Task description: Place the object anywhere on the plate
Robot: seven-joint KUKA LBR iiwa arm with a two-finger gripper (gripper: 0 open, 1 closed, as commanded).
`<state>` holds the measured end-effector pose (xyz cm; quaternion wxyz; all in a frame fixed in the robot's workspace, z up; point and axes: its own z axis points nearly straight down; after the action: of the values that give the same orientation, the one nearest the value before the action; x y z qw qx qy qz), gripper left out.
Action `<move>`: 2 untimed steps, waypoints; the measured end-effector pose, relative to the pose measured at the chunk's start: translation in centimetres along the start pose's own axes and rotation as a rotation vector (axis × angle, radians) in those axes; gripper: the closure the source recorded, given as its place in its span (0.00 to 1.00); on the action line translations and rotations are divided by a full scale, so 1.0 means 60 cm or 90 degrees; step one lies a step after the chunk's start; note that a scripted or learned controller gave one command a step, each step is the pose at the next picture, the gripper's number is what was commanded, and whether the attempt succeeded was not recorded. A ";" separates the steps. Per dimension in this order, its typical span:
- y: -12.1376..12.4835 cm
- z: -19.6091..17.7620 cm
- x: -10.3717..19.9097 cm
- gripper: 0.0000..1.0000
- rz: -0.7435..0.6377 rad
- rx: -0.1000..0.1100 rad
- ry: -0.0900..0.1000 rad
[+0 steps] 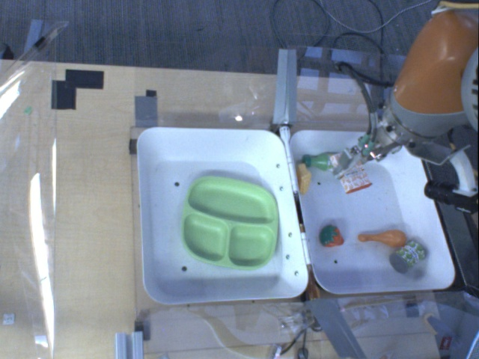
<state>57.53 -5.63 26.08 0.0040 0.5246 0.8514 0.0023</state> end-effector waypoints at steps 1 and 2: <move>0.043 0.126 0.118 1.00 0.018 0.002 0.002; 0.114 0.125 0.195 1.00 -0.291 0.000 0.002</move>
<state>58.47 7.90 18.61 0.0033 0.3177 0.9482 0.0022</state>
